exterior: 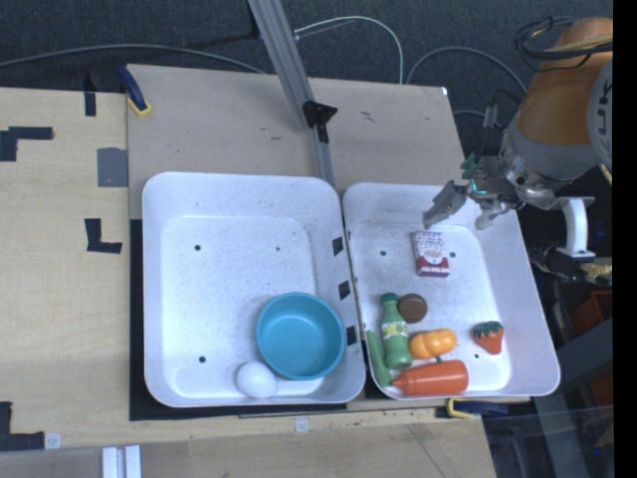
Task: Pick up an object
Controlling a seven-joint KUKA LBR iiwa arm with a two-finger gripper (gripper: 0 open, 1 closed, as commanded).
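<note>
The pincer (466, 203) hovers open over the right bin's (518, 297) far edge, its two fingers spread with nothing between them. Just below it lies one small red-and-white carton (431, 253), long axis running toward the camera. Nearer sit one green bottle (393, 333), a brown ball (412, 309), an orange piece (432, 344), a carrot (432, 377) and a strawberry (487, 336). The left bin (179, 257) holds one blue bowl (299, 335), partly hiding a white ball (256, 377).
</note>
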